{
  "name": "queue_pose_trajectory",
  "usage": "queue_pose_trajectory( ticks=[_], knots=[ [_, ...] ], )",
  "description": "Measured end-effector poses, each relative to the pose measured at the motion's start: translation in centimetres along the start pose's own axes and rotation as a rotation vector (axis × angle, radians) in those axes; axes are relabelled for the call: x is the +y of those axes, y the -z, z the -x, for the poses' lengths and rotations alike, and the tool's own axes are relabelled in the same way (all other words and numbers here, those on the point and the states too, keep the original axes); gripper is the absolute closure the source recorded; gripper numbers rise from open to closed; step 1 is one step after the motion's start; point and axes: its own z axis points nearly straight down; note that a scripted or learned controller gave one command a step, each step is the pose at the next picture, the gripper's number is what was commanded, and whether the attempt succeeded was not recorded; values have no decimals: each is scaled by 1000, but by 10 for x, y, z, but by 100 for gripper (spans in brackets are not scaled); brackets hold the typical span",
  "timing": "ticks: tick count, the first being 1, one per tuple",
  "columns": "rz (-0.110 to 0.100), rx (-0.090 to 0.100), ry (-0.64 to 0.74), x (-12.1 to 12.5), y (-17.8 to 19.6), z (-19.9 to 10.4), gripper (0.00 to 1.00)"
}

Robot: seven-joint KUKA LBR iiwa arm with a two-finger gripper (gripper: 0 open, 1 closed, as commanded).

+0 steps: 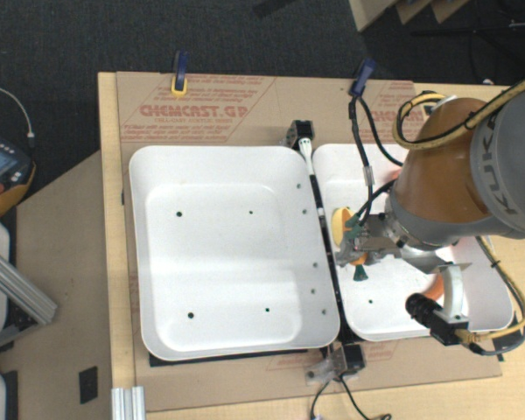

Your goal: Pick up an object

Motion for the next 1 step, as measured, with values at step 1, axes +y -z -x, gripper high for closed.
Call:
queue_pose_trajectory(
  ticks=[1],
  knots=[
    [-3, -3, -4, 26, -5, -38, 100]
  ],
)
